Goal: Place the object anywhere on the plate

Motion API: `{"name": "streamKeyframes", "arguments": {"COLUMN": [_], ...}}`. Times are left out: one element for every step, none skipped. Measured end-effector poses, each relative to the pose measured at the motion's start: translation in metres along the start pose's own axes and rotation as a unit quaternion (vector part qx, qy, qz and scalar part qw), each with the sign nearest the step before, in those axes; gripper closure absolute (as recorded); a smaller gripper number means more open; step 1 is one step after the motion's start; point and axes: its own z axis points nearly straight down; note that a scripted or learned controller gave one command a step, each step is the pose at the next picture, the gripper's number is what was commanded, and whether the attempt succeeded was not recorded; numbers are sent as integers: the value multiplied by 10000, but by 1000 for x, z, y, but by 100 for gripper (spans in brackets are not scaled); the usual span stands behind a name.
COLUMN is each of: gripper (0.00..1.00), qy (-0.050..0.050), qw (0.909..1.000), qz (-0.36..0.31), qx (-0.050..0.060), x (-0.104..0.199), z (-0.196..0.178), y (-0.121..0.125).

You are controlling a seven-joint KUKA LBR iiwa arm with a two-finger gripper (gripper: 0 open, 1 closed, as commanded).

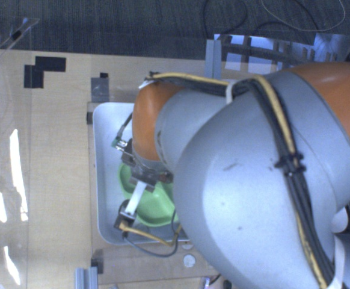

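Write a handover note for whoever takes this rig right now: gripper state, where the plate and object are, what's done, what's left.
Gripper: above the green plate; open or shut cannot be told.
Plate: in the white bin, at the end toward the bottom of the view, largely covered by the arm.
Object: hidden by the arm; cannot tell whether it is held or on the plate.
Done: the arm has reached the plate.
Left: probably clear the arm, check that the object rests on the plate, and retry if not.
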Motion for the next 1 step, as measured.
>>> {"name": "streamKeyframes", "arguments": {"gripper": [100], "qy": [-15], "qw": [9861], "qz": [1662], "qx": [2], "x": [-8], "z": [-193], "y": [-18]}}
